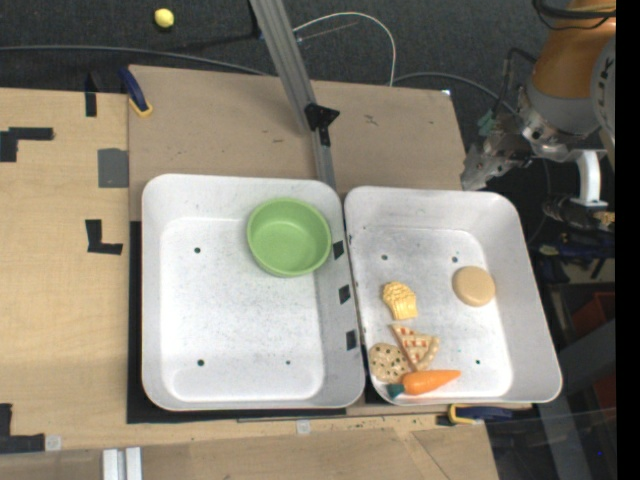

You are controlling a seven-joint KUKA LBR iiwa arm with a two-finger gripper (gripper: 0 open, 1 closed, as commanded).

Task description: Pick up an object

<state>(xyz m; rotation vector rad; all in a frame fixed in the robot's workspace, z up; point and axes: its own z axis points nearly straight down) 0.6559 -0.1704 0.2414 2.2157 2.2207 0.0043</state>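
The right bin (500,228) holds several toy foods: a tan round bun (474,286), a yellow fries piece (399,299), a pizza slice (414,346), a round cookie (384,361) and an orange carrot (432,380) at the front. A green bowl (289,236) sits at the back right of the left bin (180,268). My gripper (482,164) hangs beyond the right bin's far right corner, above the bench, well apart from all the foods.
A slanted grey pole (290,63) crosses the bench behind the bins, ending at a black clamp (320,118). A small yellow ball (164,17) lies on the dark floor at the far left. Cables loop behind the bench.
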